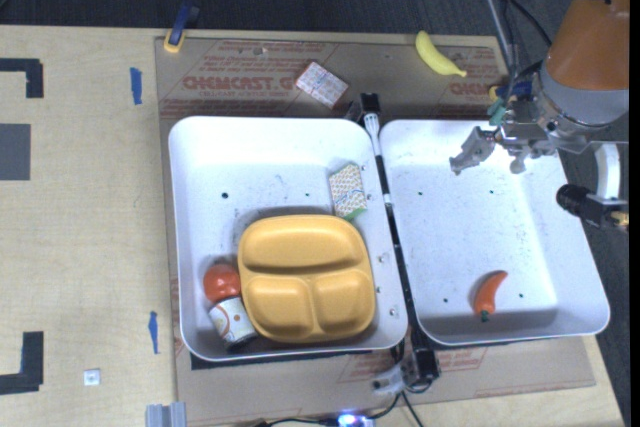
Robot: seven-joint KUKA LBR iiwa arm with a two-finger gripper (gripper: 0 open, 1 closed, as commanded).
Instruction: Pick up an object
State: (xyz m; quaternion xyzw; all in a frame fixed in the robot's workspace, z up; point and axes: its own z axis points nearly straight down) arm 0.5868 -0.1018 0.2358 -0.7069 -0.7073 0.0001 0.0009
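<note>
My gripper (493, 155) hangs over the far part of the right bin (560, 315), fingers spread open with nothing between them. A small orange chili pepper (488, 293) lies near the front of that bin, well below the gripper in the view. In the left bin (190, 165) a yellow divided tray (305, 277) fills the front. A red-orange round object (221, 281) and a small can (232, 320) sit at the tray's left, and a patterned packet (347, 189) lies just behind it.
A yellow banana (438, 55) and a patterned packet (320, 83) lie on the cardboard behind the bins. A blue clamp (180, 25) grips the cardboard's far left corner. A black divider (385, 205) runs between the bins.
</note>
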